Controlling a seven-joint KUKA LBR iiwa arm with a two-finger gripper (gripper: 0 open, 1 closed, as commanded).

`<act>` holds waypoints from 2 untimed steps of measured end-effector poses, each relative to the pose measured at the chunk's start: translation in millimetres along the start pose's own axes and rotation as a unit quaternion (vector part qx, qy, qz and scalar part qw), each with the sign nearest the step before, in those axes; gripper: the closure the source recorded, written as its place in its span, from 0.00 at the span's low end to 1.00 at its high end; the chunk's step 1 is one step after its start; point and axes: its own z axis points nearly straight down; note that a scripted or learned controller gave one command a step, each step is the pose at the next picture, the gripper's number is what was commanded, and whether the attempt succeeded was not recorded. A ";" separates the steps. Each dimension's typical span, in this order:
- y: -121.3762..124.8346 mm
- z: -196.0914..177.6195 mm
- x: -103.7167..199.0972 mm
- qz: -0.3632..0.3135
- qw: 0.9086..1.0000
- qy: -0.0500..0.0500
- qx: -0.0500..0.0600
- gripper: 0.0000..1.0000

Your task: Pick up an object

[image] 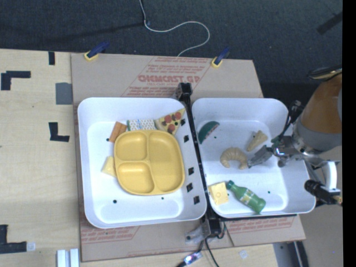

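The right bin holds a tan croissant, a pale bread piece, a dark green slice, a yellow cheese cube and a green bottle lying on its side. My gripper reaches in from the right, low over the bin floor. Its tip sits just right of the croissant and below the bread piece. Nothing is seen held in it.
The left bin carries a yellow divided plate, with a pizza slice, an orange piece and a yellow wedge around it. The arm's body overhangs the right bin's right rim. A black divider separates the bins.
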 end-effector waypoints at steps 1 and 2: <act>0.3 52.6 0.8 -0.001 1.000 -0.001 -0.003 0.00; 1.2 39.5 0.7 -0.001 1.000 -0.001 -0.004 1.00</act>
